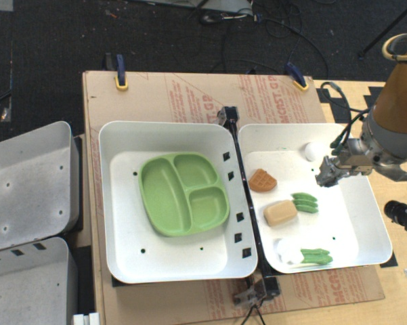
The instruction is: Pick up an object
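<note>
At the near edge of the tabletop, by its right corner, a green pea pod lies on the floor of the right bin, close to that bin's near wall. Just beyond it, toward the middle of the same bin, a tan bread-like piece sits with a second green pod just beside it on the right; whether the two touch cannot be told. A little farther back, near the divider between the bins, rests an orange-brown ridged piece.

The left bin holds a light green divided plate with three compartments, lying flat across the middle of the bin floor.

Farther back in the right bin, toward its far right corner, a small white round object lies just beside the end effector. The end effector hangs low over the bin floor, apart from the pods and the tan piece, with nothing visible between its fingers; whether the fingers are spread or closed cannot be told from this angle. The grey arm with its orange band reaches in from the right edge.

Along the far edge of the tabletop, two clamps with yellow tips grip the board.
</note>
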`<state>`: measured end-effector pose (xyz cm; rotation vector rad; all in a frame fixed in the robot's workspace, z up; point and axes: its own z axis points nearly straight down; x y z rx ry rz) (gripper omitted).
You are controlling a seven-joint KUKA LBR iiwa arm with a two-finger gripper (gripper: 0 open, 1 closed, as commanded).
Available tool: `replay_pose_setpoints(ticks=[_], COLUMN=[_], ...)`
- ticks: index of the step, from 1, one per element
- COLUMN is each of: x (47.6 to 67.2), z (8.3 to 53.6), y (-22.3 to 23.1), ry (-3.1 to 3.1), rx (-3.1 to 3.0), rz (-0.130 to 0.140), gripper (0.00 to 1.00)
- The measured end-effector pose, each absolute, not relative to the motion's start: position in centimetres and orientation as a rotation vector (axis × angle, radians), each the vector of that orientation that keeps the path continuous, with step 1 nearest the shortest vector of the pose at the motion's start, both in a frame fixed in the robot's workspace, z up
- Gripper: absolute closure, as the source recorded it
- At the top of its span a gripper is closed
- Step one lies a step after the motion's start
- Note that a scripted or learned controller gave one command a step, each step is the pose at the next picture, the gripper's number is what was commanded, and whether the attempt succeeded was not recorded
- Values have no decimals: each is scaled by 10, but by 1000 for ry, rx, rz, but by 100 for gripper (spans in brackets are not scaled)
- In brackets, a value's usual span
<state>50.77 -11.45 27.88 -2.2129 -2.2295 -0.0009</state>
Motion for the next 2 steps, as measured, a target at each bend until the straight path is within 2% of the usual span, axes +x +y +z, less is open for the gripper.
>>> replay_pose_setpoints(ticks=[2], x=[512], z=[261], y=[2], ry=[-2229], rx=[-2211], rz=[1], gripper=[100])
